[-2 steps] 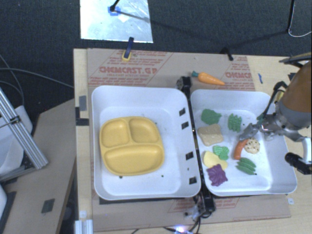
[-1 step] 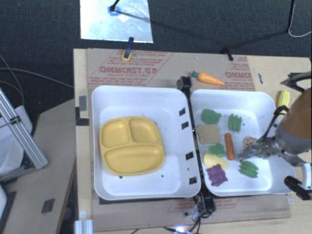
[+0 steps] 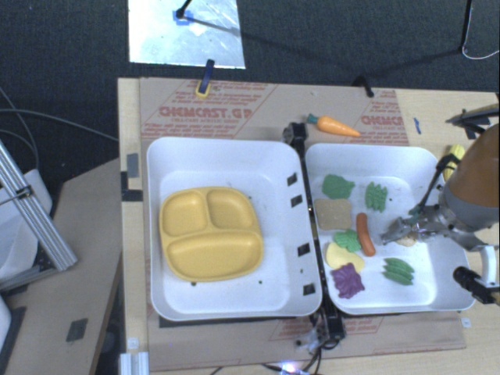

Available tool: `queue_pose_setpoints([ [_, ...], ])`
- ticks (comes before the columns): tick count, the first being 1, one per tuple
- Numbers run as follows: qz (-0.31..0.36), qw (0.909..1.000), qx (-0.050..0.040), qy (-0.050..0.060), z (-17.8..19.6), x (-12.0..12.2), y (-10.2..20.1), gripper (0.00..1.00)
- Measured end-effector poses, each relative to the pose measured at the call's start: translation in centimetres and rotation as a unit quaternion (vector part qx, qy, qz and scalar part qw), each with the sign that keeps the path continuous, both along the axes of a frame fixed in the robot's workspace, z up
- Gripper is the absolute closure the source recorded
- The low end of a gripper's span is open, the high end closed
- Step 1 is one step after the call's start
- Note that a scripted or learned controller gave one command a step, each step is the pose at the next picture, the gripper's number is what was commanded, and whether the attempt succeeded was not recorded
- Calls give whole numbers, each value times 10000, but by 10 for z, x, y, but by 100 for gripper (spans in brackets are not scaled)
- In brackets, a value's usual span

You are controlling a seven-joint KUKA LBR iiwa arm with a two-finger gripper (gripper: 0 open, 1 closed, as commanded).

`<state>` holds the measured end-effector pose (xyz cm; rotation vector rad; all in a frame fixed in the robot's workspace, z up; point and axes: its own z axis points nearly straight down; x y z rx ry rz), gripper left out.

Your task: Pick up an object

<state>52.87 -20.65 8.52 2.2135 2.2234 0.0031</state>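
In the right bin [image 3: 422, 162] lie several toy foods: a dark green leafy piece [image 3: 337, 186], a green ridged piece [image 3: 376, 196], a tan bread slice [image 3: 333, 214], an orange-red sausage [image 3: 365, 233], a yellow piece [image 3: 342, 255] with a green piece on it, a purple grape bunch [image 3: 348, 280] and a green pea pod [image 3: 398, 270]. My gripper [image 3: 397, 231] reaches in from the right, low over the bin floor just right of the sausage. A small pale object [image 3: 406, 241] lies under its tip.
The left bin [image 3: 226, 158] bears a yellow divided plate [image 3: 211, 233]. A toy carrot [image 3: 334, 126] lies on the cardboard behind the bins. A clip [image 3: 205, 79] sits at the back left. Metal framing [image 3: 31, 209] stands at the far left.
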Motion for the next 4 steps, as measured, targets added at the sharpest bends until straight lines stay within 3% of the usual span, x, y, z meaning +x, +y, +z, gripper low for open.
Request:
queue_pose_setpoints([
  [1,2,10000,6,6,0,7,11,0],
  [2,7,10000,18,26,-1,-17,60,0],
  [3,26,10000,8,-8,0,38,99,0],
  [4,-46,10000,10,45,-1,-46,71,0],
])
